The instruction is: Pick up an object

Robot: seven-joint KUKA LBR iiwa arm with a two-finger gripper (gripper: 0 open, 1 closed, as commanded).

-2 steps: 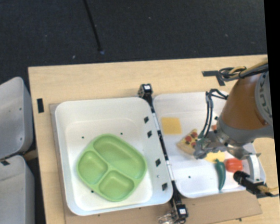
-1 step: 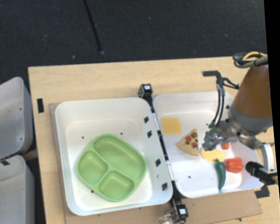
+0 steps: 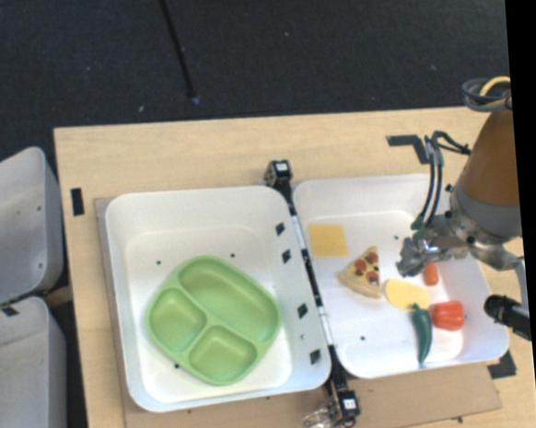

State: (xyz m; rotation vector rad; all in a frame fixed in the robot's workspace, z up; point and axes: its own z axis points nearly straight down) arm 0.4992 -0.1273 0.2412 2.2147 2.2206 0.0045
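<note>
Here the arm [image 3: 488, 168] is cut off at the right edge of the view, so just its orange band and grey wrist show; the jaws [image 3: 416, 260] hang low over the right bin [image 3: 353, 359], and I cannot tell how far open they are or whether anything sits between them, since the metal parts blur into one grey lump; a small orange piece [image 3: 431, 273] sits just beside them on the near side, too small to name, and whether it touches them cannot be told.

The right bin holds several toy foods: a flat yellow square [image 3: 328, 240] toward its far left; a pizza slice [image 3: 363, 272] near the middle, just left of the jaws; a pale yellow rounded piece [image 3: 406, 292] just near of the slice, touching or almost touching it; a green pepper [image 3: 422, 331] lying lengthwise toward the near wall; a red-orange piece [image 3: 448, 314] just right of the pepper.

The left bin [image 3: 124, 266] holds a green divided plate [image 3: 214, 320] with three compartments; both bins rest side by side on the wooden bench [image 3: 198, 149].
</note>
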